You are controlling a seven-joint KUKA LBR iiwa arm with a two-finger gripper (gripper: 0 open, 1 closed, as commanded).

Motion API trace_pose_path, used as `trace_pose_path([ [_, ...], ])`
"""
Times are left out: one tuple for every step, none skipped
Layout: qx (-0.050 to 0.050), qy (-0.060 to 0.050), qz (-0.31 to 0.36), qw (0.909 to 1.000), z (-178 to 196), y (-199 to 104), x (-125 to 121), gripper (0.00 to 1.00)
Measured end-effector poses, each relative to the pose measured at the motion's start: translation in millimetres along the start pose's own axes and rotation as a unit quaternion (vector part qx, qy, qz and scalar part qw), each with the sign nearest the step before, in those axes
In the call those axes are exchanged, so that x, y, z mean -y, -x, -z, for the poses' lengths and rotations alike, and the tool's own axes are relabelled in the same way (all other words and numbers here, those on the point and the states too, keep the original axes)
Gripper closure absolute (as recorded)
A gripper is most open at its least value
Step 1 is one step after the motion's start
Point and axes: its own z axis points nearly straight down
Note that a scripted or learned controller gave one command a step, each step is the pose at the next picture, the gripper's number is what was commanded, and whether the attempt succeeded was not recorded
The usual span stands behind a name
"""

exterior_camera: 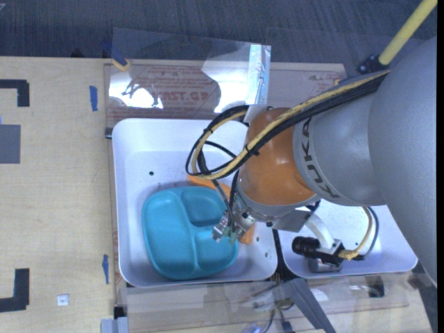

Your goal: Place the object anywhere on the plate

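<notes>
Gripper [227, 232] hangs low over the right edge of the teal plate [182, 234]; its grip cannot be told. An orange object [201, 182] lies just behind the plate, partly hidden under the arm [333, 144] reaching across from the right.

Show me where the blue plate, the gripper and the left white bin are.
blue plate [177, 238]: camera view, on its large left compartment.
gripper [227, 233]: camera view, at its tip above the plate's right edge.
left white bin [135, 158]: camera view, on its bare floor.
</notes>
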Motion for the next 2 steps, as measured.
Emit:
trace_pose_path([
  [0.008,0.012,0.048,0.9988,-49,18,4,1.00],
  [0.003,0.004,0.177,0.9842,-7,-41,-51,1.00],
])
